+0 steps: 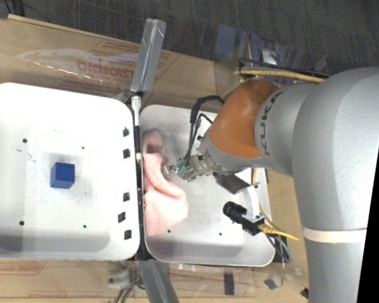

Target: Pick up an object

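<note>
Pincer [178,170] sits low in the right shallow white plastic bin [231,249], just at the soft crumpled pink cloth [162,192]; can't tell if it grips. Cloth lies along the bin's left wall, next to the divider. Grey arm w/ orange band [240,119] hangs over the bin's upper right. Small blue cube [63,175] sits alone in the left white bin [12,107], well apart.

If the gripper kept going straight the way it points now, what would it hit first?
Most likely the pink cloth bunched against the left wall of the right bin. The gripper points down and left with its tip at the cloth's upper edge. Depth is unclear, so contact can't be confirmed.
</note>
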Robot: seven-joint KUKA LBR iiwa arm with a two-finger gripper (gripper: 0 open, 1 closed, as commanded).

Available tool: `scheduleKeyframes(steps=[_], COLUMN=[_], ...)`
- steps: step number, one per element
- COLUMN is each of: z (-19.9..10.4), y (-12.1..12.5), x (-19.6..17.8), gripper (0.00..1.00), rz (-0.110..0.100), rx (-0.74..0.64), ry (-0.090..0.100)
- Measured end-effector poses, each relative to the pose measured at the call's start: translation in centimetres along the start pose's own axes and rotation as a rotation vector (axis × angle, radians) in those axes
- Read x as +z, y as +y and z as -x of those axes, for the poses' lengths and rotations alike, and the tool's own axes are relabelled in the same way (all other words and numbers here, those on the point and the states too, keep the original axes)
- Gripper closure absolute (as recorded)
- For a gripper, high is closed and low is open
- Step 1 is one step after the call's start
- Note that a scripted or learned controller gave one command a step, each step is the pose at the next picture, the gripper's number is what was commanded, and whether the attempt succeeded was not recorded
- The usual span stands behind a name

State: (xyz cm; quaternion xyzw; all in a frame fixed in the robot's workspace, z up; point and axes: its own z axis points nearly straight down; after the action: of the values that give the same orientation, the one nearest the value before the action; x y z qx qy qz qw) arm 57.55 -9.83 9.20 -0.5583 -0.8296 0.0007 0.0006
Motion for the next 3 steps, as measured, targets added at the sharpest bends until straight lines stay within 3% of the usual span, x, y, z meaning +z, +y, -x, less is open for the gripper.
scheduleKeyframes(steps=[1, 2, 3], z=[-1.1, -2.6, -3.2], y=[-2.6, -6.7, -8.7], x=[0.1, -6.7, -0.2], gripper=[0.0, 0.0, 0.0], rz=[-0.001, 0.0, 0.006], rx=[0.022, 0.011, -0.141], ry=[0.0, 0.001, -0.002])
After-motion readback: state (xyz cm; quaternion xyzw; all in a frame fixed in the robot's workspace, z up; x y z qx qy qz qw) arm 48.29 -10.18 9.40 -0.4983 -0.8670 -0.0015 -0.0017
